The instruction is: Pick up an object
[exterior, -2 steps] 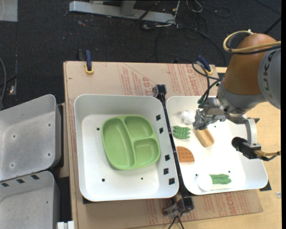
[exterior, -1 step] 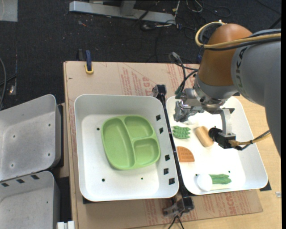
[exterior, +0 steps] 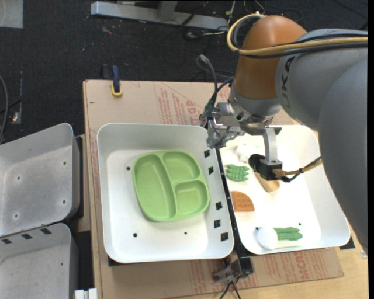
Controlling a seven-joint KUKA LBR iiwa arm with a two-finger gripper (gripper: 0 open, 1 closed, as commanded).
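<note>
Plainly plastic — a glossy green plate (exterior: 170,185), three rounded compartments.

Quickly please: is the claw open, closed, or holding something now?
Claw: cannot be told from this view. It hangs at the back right corner of the left bin.

Robotics lab, by the look of it: a grey industrial arm (exterior: 327,76) with an orange band reaches over a bench topped with a printed brown board (exterior: 152,99), a small blue-and-yellow clamp (exterior: 116,82) at its far edge. Two shallow white bins, the left bin (exterior: 111,193) and the right bin (exterior: 327,216), sit side by side on it, holding plastic oddments such as a green divided plate (exterior: 170,185). Loose cables (exterior: 201,61) trail over dark speckled floor (exterior: 47,58), a metal rail (exterior: 158,14) lies at the back, and white perforated sheet-metal trays (exterior: 35,169) stand to the left.
</note>
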